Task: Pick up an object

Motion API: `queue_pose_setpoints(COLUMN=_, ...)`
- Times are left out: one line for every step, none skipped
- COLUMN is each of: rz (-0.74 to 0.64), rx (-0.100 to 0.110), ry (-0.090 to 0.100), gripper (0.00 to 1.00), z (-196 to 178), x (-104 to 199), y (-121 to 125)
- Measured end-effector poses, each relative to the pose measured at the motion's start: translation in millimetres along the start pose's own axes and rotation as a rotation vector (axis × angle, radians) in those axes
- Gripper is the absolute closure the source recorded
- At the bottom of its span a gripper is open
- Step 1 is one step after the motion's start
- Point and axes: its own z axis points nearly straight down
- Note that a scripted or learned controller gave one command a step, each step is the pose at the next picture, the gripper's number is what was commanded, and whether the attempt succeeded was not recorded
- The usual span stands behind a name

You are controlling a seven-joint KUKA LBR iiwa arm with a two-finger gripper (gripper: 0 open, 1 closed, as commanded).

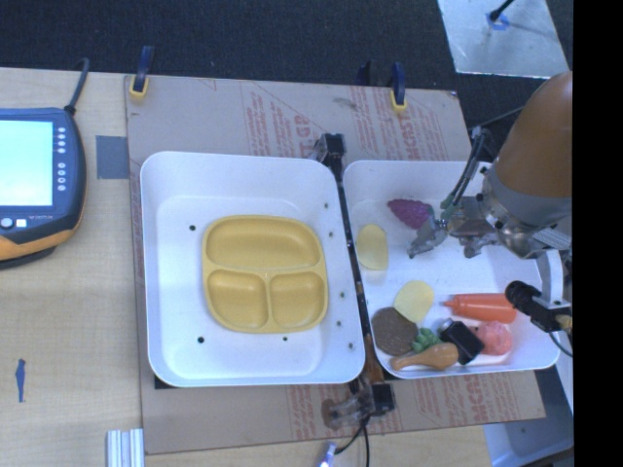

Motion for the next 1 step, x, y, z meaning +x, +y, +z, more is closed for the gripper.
queue_pose_setpoints(rz=-0.001, rx=0.002, ry=-0.002, gripper=0.00, z=99.1, x=-8.6, y=71.4)
